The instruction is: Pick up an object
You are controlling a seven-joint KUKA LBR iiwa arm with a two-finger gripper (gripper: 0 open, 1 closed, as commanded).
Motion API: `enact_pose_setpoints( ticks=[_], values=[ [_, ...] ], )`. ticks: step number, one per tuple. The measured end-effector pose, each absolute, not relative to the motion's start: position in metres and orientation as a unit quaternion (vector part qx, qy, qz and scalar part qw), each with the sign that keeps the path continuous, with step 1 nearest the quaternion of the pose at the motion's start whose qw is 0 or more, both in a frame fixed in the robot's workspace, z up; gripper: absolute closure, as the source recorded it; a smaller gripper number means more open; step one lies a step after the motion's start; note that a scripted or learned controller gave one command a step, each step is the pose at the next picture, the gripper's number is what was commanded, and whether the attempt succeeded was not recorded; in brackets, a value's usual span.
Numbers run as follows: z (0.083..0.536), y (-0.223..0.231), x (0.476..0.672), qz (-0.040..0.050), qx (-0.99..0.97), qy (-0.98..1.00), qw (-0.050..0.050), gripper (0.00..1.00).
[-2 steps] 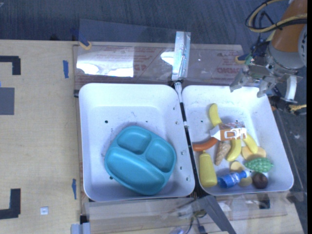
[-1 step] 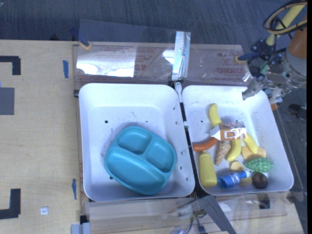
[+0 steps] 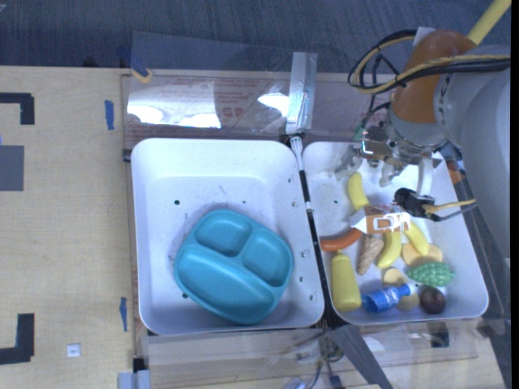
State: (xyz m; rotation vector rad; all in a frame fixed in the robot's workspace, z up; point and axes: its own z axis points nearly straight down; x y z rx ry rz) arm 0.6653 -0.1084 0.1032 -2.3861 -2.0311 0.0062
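- Toy food (image 3: 381,250), the pile any pick would come from, lies heaped in the right-hand bin (image 3: 478,286), toward that bin's near end; among it are a yellow bottle (image 3: 344,280) beside the divider, an orange sausage-shaped piece (image 3: 340,239), a yellow banana-like piece (image 3: 358,191) at the far edge of the heap, a green knobbly piece (image 3: 430,273), a blue piece (image 3: 381,300) and a dark round one (image 3: 433,300).
- The gripper (image 3: 388,154) hangs over the far end of the right-hand bin, just beyond the banana-like piece, on the grey arm (image 3: 474,79) with its orange band (image 3: 434,59).
- Whether the fingers are spread or closed cannot be told from this slant; nothing is seen between them.
- By the look of it the task is at its start: no piece is lifted, the heap lies on the bin floor, and the descent, the grasp and the lift are all left to do.
- The left-hand bin (image 3: 154,168), touching the right-hand bin along the divider, holds a blue compartment tray (image 3: 233,264) turned slightly askew.
- Both bins sit on a pale wooden counter (image 3: 65,217) marked with black squares and bits of blue tape; a clear plastic sheet (image 3: 211,96) lies just beyond the left-hand bin, and dark blue carpet (image 3: 203,6) runs past the counter's far edge.
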Motion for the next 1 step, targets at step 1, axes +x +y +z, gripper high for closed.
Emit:
enact_pose_setpoints(
  ticks=[1],
  values=[
    [0.0869,-0.0975,0.6556,-0.0009,-0.689,-0.725,-0.001,0.0]
  ],
)
